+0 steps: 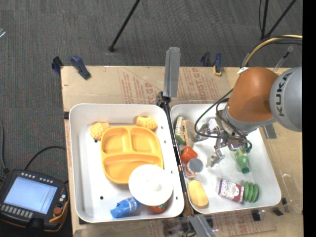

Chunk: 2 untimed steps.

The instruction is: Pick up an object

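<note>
Two corn cobs (99,130) (left bin (79,157)), one tray (131,152).

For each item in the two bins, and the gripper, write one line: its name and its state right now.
Gripper: low over the right bin, nothing visibly held.
Green bottle: lying down.
Yellow tray: flat, partly under the white lid.
Blue bottle: on its side.
Pink packet: lying flat.

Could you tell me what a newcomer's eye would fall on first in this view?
Probably the arm's orange band, bulking over the right bin, with the tool hanging beside a green bottle. Next comes the yellow tray in the left bin, a white lid overlapping its near corner.
</note>
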Motion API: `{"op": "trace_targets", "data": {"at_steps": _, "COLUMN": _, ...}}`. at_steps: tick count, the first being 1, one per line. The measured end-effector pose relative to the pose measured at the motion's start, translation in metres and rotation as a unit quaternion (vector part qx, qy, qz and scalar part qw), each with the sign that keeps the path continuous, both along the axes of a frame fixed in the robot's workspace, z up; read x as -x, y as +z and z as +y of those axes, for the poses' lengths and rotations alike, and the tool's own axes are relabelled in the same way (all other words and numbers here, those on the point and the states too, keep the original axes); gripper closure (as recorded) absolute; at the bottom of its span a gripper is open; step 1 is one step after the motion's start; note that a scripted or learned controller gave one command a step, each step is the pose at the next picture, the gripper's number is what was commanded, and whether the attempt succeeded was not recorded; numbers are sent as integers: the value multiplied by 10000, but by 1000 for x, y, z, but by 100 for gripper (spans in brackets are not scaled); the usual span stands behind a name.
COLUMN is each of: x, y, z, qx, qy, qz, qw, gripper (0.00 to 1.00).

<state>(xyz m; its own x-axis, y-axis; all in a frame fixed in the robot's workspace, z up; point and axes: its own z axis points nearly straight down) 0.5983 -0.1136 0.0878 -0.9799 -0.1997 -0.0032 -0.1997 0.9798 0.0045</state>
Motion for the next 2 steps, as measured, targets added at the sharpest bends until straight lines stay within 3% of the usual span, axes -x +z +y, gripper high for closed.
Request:
{"op": "trace_targets", "data": {"at_steps": 1, "x": -19, "y": 1, "z": -68, "qx": 20, "qy": 1512, "qz": -13, "qw": 9885, "gripper": 0}}
{"op": "trace_targets", "data": {"at_steps": 2, "x": -47, "y": 1, "z": -24, "qx": 12, "qy": -1663, "qz": -5, "qw": 9861, "gripper": 0}}
